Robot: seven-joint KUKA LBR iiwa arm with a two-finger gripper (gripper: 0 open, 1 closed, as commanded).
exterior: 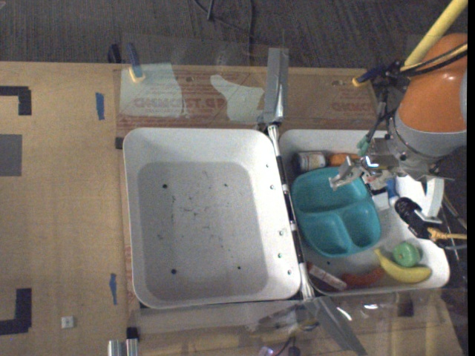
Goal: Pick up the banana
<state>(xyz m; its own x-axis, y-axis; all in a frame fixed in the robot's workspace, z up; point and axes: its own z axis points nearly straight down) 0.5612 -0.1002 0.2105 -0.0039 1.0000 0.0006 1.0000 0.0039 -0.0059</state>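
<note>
A yellow banana lies in the right bin near its front right corner, curving under a small green round fruit. My gripper hangs over the back of that bin, above the far edge of a teal divided plate. It is well behind the banana and apart from it. Nothing shows between its metal fingers.
The left bin takes up the middle of the bench. In the right bin there are also a small jar and an orange item at the back, and a red item next to the banana. The arm's orange band sits at the right.
</note>
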